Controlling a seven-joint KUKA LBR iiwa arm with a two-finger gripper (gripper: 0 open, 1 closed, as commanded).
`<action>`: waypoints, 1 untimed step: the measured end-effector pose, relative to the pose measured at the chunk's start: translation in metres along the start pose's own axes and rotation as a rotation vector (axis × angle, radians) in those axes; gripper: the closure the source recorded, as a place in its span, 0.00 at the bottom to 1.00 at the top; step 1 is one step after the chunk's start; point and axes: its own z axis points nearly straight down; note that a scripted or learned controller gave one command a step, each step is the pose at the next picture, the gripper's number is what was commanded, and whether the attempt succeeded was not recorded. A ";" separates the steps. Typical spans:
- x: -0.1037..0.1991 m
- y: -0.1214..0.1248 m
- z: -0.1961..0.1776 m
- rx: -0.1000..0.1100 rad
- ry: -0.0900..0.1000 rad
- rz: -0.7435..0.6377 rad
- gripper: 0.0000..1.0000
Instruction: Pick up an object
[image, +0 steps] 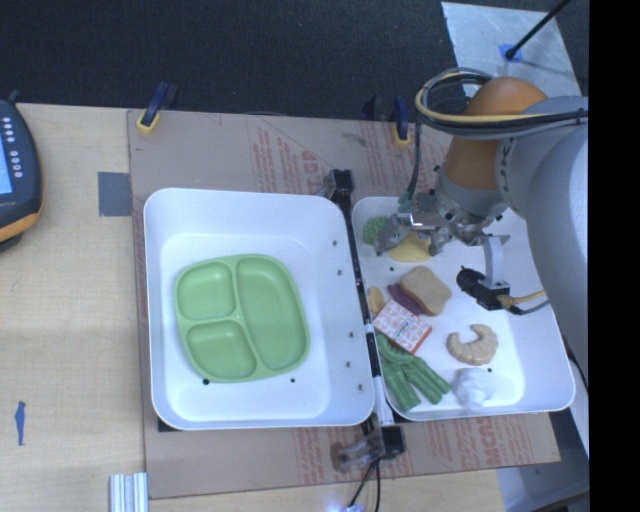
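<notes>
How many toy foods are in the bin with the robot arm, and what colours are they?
Green: 2, a bunch of green beans and a leafy green piece
Yellow: 1, a yellow lump
Tan or brown: 3, a bread slice, a croissant, a small tan piece
Red and white: 1, a checked packet
White: 1, a crumpled white lump
Total: 8

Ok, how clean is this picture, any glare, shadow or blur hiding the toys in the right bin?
Camera view: lighting is even and soft; the right bin looks bright, so the white crumpled item nearly blends into it; the croissant and green beans read clearly; the arm shades the gripper, where detail is murky.
</notes>
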 end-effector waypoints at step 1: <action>0.004 0.000 0.000 0.001 0.001 -0.004 0.00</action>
